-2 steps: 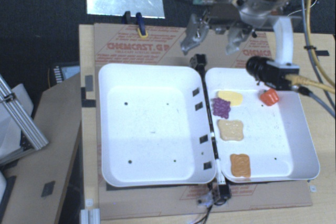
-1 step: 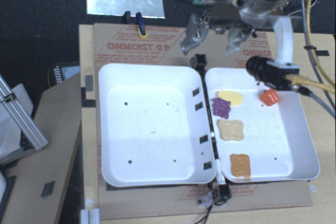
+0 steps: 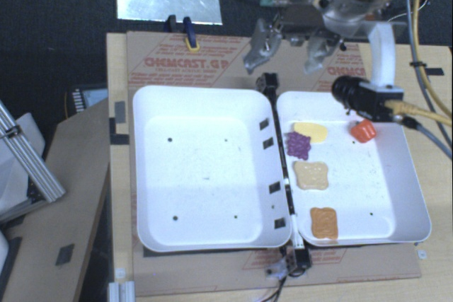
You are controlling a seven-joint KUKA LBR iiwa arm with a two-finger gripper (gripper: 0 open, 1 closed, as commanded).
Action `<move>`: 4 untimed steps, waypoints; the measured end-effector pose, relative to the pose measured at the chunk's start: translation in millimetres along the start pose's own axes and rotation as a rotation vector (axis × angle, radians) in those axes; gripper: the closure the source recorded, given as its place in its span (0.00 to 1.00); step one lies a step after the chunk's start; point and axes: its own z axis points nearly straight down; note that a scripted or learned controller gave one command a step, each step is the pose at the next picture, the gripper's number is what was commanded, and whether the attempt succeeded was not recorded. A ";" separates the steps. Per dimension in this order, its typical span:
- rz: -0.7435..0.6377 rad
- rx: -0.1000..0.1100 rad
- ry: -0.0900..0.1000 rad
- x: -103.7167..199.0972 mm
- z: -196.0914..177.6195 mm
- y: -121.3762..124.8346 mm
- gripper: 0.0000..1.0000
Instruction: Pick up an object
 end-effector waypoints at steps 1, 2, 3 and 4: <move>0.000 0.000 0.000 0.0 0.0 0.0 0.00; 0.000 0.000 0.000 0.0 0.0 0.0 0.00; 0.000 0.000 0.000 0.0 0.0 0.0 0.00; 0.000 0.000 0.000 0.0 0.0 0.0 0.00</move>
